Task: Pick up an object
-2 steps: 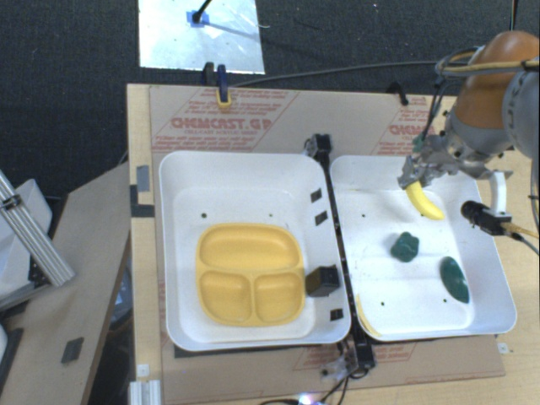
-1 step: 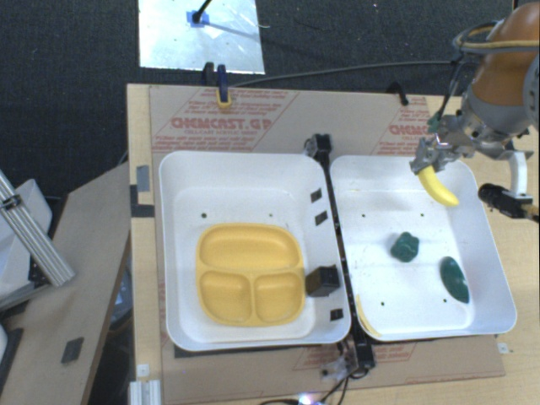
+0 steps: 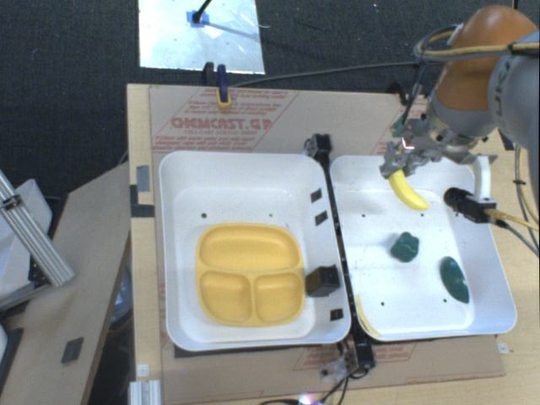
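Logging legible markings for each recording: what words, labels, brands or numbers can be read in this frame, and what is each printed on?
"CHEMCAST GP": large red letters on the protective sheet covering the bench behind the left bin.
Smaller red print in slanted rows around that brand name, on the same sheet: too small and blurred to read.
Faint red print on the sheet's front edge, below the bins: blurred, unreadable.

off-task items on and around the bench

you see a yellow divided tray (image 3: 250, 274) lying in the left bin (image 3: 181, 226). a blue clamp (image 3: 222, 83) grips the cardboard sheet (image 3: 245, 116) at the far edge. a shiny foil square (image 3: 201, 24) lies beyond.
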Tool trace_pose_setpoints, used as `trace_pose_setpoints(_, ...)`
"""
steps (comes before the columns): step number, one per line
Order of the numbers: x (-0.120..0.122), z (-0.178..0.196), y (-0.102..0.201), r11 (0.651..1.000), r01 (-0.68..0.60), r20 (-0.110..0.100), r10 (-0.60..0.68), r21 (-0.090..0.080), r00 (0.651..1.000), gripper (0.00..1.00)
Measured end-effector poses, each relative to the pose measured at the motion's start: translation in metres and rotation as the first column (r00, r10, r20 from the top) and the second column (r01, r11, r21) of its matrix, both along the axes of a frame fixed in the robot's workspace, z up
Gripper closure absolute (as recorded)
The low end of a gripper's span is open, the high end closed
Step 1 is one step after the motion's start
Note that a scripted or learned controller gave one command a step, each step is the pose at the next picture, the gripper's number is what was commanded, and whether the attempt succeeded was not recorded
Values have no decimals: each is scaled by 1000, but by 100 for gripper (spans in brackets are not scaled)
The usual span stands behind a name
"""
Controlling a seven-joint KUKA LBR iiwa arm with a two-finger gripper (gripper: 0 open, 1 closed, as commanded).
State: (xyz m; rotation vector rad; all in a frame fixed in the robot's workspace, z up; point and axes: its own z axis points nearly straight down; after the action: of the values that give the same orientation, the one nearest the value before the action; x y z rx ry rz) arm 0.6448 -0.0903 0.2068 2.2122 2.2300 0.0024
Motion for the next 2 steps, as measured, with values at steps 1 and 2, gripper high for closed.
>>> trace_pose_setpoints(1, 3, 13, 56, 1000, -2, 2, 2, 1, 1000, 100)
trace_pose_setpoints(2, 3, 6, 105, 1000, 0, 0, 0, 0, 1000, 100)
